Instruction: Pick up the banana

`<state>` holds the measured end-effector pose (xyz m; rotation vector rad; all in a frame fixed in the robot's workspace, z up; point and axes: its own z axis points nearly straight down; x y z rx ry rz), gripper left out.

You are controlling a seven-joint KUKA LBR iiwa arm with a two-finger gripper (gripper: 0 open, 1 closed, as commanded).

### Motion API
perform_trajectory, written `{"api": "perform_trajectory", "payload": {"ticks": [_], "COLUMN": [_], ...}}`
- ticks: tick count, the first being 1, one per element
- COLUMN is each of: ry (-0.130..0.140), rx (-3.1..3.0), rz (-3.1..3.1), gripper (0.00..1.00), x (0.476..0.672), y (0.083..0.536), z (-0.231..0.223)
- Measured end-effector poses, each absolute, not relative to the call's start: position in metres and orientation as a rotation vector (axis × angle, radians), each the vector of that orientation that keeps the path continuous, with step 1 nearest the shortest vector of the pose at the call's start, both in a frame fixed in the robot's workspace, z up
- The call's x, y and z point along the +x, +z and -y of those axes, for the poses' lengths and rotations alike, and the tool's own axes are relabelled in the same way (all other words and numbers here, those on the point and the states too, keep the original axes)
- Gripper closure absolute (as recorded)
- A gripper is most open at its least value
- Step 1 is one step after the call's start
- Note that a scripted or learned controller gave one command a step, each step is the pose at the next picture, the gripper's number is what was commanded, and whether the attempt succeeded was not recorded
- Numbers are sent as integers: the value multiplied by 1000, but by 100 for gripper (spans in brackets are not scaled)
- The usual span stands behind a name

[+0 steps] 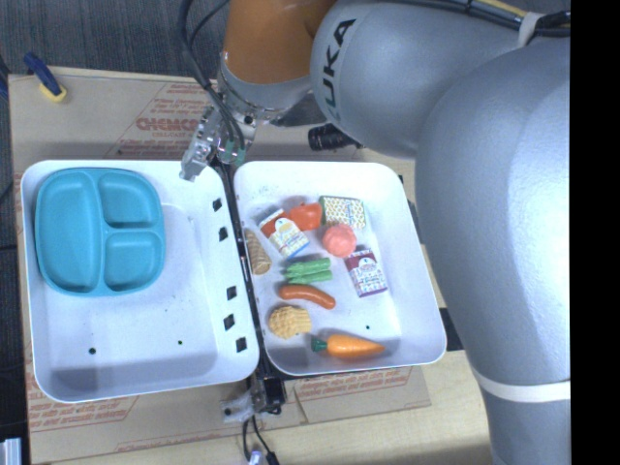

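Note:
My gripper point(201, 155) hangs below the orange wrist band, over the far rim where the two bins meet, just on the left bin's side. Nothing shows held in it. The right bin point(412, 289) holds several toy foods. Among them a tan, speckled, elongated piece point(257, 251) lies along the bin's left wall, below and to the right of the gripper. I cannot pick out a clearly yellow banana among them.
Also in the right bin are a small labelled can point(282, 232), a red tomato point(307, 215), a patterned box point(343, 210), a pink fruit point(339, 239), a red packet point(366, 271), green beans point(308, 271), a sausage point(308, 296) and a carrot point(349, 346). A blue divided plate point(97, 229) lies in the left bin point(126, 356).

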<state>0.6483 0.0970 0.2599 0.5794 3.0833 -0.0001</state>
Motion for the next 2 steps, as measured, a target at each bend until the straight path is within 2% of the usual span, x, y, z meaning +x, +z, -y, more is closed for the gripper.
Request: {"api": "perform_trajectory", "payload": {"ticks": [1, 2], "ry": [-2, -3], "rx": [1560, 1550], "rz": [-2727, -2731], "gripper": [100, 100], "x": [649, 649], "y": [271, 281], "z": [-69, -70]}}
